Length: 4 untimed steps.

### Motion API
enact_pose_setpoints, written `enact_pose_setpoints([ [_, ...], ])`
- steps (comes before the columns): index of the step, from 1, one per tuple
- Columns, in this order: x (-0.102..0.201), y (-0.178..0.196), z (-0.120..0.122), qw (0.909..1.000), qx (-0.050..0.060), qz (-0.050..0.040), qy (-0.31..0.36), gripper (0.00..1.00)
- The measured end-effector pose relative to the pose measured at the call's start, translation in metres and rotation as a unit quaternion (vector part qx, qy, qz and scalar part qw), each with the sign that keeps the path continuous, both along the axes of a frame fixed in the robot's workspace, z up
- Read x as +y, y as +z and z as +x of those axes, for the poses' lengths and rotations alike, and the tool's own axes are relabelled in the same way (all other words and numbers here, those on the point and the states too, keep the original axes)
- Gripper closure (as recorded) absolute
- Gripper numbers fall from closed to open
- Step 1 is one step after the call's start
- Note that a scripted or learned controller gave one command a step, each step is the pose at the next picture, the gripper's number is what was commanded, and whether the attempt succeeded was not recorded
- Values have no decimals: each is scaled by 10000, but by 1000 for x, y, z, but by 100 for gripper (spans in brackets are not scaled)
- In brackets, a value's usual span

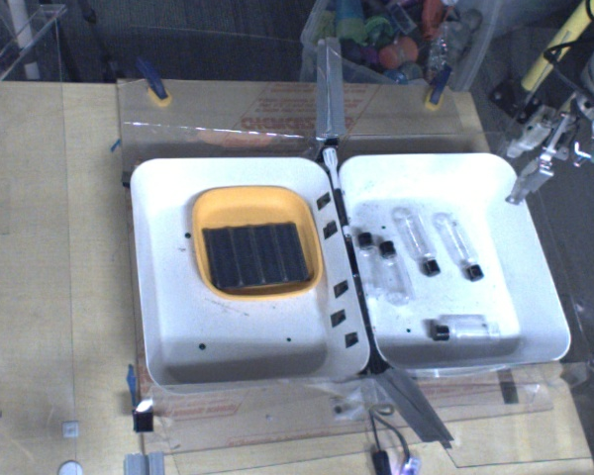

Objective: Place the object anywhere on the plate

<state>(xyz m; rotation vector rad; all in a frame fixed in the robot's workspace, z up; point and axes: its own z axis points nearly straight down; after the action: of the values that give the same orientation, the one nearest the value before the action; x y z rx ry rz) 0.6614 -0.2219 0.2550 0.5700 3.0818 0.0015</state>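
A yellow plate (210, 211) with a dark ridged slab (255, 255) on it sits in the left bin (168, 334). Several clear vials with black caps lie in the right bin (535, 305): one (416, 237) near the middle, one (457, 245) to its right, one (384, 260) by the divider, and one (460, 329) lying crosswise near the front. My gripper (527, 178) hangs above the right bin's far right corner, well apart from the vials and far from the plate. Nothing shows between its tips.
A divider strip (339, 265) with black tabs separates the bins. Behind them stands a clear box of colourful toys (396, 18). Blue clamps (156, 89) hold a sheet at the bench's back. Cables (386, 453) lie at the front edge.
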Motion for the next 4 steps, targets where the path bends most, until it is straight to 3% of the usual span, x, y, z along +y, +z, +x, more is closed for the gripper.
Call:
enact_pose_setpoints([
  [1,-1,29,-10,9892,-14,-14,1469,0],
  [2,0,9,-16,9565,12,-6,2918,0],
  [3,0,60,7,9283,-16,-27,3719,0],
  [4,1,7,7,8663,8,-12,4996,0],
])
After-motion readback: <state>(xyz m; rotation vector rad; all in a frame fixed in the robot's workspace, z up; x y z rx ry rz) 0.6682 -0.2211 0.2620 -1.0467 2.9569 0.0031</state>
